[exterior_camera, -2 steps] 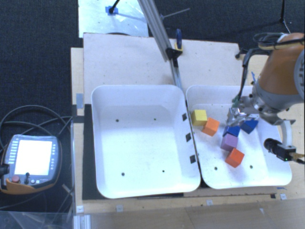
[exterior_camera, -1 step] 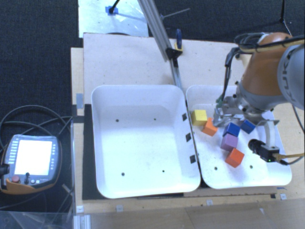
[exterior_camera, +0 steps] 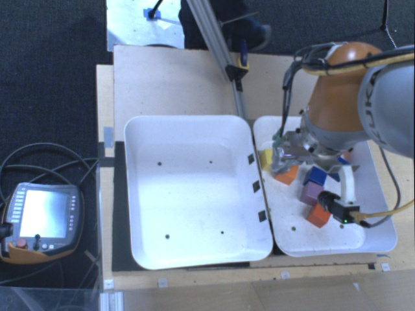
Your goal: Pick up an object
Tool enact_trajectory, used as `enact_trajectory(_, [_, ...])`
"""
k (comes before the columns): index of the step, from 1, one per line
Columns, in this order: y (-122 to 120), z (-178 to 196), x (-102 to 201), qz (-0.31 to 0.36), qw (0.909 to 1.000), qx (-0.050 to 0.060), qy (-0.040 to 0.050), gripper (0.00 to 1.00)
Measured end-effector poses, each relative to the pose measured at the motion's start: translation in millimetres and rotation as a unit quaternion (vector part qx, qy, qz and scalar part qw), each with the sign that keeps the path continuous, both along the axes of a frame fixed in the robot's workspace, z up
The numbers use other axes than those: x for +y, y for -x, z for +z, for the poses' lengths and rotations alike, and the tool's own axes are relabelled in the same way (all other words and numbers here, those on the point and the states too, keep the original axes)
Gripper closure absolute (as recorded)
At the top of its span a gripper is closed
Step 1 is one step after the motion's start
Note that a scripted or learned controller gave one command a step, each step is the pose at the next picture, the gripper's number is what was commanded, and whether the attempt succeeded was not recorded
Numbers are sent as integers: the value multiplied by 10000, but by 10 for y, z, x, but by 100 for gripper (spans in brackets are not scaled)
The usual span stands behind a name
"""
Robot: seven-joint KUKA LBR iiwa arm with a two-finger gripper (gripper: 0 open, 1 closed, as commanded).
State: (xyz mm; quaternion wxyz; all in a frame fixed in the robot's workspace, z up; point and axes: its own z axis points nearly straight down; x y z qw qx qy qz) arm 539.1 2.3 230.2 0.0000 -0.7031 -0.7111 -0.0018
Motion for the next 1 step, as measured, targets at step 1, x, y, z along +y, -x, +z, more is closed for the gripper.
enact_trajectory(1, [60,-87,553,0,10000,8,-1,100])
